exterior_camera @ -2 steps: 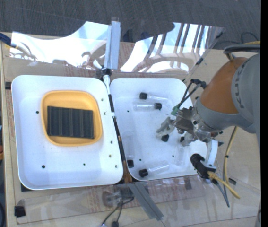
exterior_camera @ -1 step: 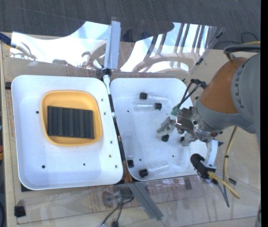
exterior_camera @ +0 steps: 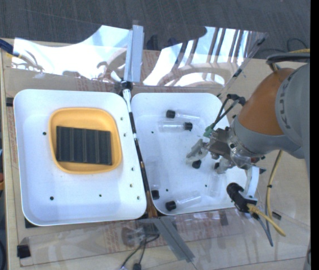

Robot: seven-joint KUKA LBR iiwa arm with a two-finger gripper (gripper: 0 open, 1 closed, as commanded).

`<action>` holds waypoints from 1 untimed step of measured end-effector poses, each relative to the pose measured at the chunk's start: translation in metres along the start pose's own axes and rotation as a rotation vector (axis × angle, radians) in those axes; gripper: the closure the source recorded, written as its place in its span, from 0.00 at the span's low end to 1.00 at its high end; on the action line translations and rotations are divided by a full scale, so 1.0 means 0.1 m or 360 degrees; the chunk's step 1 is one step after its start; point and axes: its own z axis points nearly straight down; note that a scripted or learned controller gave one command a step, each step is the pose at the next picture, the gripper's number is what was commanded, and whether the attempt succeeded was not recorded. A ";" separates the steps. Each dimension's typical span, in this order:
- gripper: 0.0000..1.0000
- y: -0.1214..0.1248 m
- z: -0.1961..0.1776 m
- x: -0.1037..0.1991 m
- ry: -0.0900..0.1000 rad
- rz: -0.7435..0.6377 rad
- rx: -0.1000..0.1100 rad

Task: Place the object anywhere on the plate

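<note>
So the pincer (exterior_camera: 204,157) sits spread open with nothing in it, the nearest clear black-capped tube (exterior_camera: 179,125) just beyond it, toward the yellow plate (exterior_camera: 84,118).

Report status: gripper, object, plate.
Gripper low in right bin, grasp unclear. Clear tubes with black caps lie in that bin, none on plate. Plate in left bin, path open.
</note>
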 end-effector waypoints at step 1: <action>0.00 0.00 0.00 0.00 0.0000 0.0000 0.0000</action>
